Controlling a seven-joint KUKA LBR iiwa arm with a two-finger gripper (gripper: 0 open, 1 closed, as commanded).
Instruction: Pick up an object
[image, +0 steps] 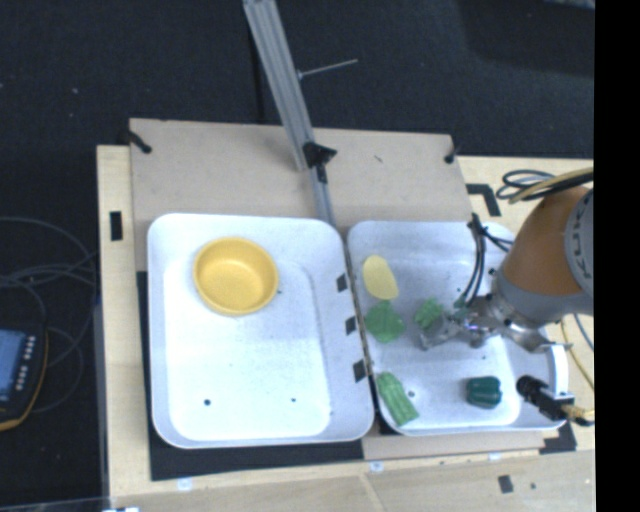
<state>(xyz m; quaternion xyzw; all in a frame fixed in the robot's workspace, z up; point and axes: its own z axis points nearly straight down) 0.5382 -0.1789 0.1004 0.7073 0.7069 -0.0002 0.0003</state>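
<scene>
My gripper (443, 331) hangs low in the right bin (420, 245), reaching in from the right under the orange wrist band. A small green piece (429, 314) lies right at its fingertips; whether it sits between them is unclear. A pale yellow object (379, 277) lies in the upper left of that bin. Below it sits a light green block (384, 323). A green ridged piece (397, 397) rests at the bin's lower left corner. A dark green object (483, 391) lies near the front right.
A yellow bowl (236, 275) sits in the upper part of the left bin (250, 400). A grey metal pole (285, 85) slants down from the top toward the gap between the bins. Cables (525, 183) lie at the right of the bench.
</scene>
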